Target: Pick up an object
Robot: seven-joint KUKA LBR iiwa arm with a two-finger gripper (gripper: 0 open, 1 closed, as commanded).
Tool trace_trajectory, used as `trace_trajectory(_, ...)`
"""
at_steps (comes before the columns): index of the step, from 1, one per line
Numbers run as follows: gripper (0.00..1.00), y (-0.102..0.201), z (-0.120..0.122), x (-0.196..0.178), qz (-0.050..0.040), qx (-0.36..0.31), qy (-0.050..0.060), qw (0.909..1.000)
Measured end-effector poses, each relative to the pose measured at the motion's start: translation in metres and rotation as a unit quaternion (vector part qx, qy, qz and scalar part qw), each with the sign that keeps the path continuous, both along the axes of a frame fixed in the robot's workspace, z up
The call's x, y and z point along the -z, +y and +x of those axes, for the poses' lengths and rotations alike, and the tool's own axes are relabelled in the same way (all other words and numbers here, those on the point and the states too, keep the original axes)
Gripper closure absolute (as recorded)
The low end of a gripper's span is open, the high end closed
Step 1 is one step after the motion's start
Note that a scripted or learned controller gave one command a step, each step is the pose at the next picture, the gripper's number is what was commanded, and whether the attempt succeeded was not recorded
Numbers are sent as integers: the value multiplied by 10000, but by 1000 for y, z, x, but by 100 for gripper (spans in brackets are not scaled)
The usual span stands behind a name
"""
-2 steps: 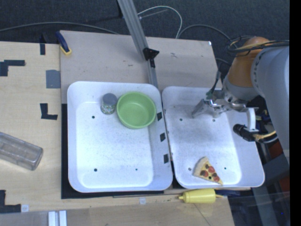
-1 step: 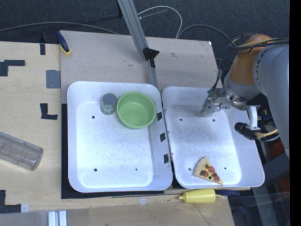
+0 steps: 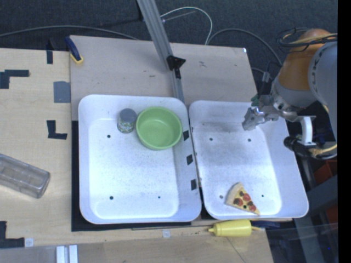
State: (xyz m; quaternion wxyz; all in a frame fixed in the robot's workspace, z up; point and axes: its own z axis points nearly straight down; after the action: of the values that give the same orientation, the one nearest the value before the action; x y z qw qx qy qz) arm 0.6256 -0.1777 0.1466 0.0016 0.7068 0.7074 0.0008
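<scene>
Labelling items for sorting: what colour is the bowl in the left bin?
Light green; the bowl shows clearly in the camera view.

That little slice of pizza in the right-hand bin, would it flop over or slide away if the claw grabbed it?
The pizza slice looks like a moulded toy, so probably stiff rather than floppy. It lies flat and thin on the right bin, so fingers may struggle to get under it. It could skid if nudged.

Prob. a robotics lab: taped wooden bench [image 3: 33, 119], white bins [image 3: 93, 201], loose cables [image 3: 192, 12].
</scene>
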Motion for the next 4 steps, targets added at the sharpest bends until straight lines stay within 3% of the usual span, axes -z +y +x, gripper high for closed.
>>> trace_trajectory(1,100,0,-3,-63,-4,-5,-12,10000)
trace_trajectory(2,100,1,-2,-77,5,-4,13,10000)
trace_trajectory(4,100,108,-12,-78,14,-27,31,10000)
